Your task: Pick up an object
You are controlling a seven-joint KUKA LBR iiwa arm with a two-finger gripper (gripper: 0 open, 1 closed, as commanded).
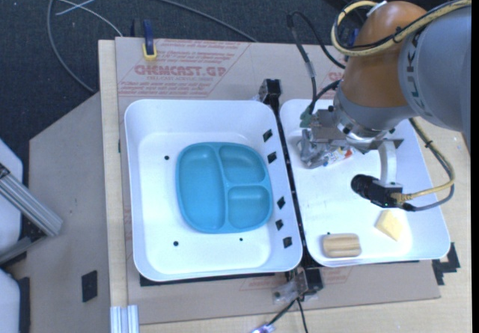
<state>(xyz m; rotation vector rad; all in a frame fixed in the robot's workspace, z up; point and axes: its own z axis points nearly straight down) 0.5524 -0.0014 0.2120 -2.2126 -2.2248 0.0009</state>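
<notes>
the arm (419,62) reaches in from the right and hangs its wrist low over the upper left part of the right bin (430,245), with the gripper (318,150) down close to the bin floor beside the divider that separates the two bins; whether it is spread or pinching anything cannot be told, since the grey and orange bulk of the arm sits right above it and the metal parts below blur together with a small reddish bit near them. the pickable things lie toward the near side of the same bin – a tan bread-like block (340,245) by the front wall and a pale yellow wedge (391,225) just to its right, both well apart from the gripper and lying flat and untouched. a black cable connector (374,189) with a yellow lead hangs between the wrist and the wedge. the left bin (142,174) holds a blue divided plate (224,186), flat in the middle – too broad and shallow for an easy pinch, so the small pieces on the right look like the likelier targets, though the gripper is not over either of them now
</notes>
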